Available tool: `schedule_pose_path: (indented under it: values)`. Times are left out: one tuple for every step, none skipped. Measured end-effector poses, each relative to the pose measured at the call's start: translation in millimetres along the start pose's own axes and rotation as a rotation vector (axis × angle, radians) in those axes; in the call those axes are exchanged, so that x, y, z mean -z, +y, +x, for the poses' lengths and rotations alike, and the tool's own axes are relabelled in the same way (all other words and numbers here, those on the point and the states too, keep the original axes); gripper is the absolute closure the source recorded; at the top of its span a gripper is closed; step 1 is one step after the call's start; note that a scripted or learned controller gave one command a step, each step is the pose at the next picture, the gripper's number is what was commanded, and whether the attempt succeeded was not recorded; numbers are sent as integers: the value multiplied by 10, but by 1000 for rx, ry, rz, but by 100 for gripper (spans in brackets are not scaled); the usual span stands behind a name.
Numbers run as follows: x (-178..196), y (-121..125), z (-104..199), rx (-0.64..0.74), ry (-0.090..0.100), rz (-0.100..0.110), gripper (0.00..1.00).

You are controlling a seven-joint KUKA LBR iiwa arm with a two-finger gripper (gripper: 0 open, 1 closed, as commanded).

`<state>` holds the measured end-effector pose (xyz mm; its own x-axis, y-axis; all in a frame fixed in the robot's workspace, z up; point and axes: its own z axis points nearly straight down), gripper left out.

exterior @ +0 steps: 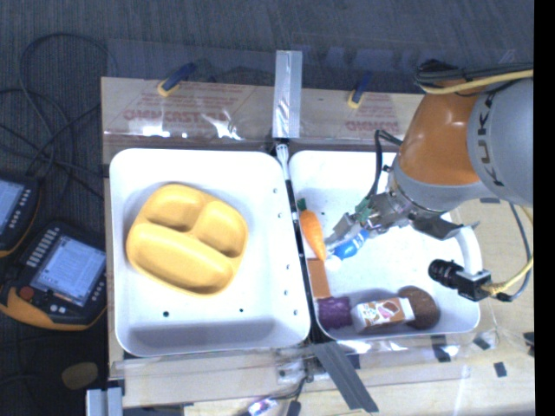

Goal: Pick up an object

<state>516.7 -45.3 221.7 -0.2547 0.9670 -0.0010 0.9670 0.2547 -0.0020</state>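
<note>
Right bin: my gripper low over its left half, grip state I cannot tell. Carrot just left of it, against the dividing wall. Bottle and purple item along the near wall. Left bin: yellow bread-shaped object.

Bright, even light; white bins glare slightly.

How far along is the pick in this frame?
Nothing looks picked yet. The end effector is low in the right bin, just beside the carrot, and I cannot tell whether it grips anything. The bottle and purple item lie along the bin's near wall, and the yellow bread sits in the left bin. Grasping and lifting remain.
</note>
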Motion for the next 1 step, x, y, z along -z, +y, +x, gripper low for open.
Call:
schedule_pose_path:
  values:
    - [292,28,-432,-56,-2,1,100]
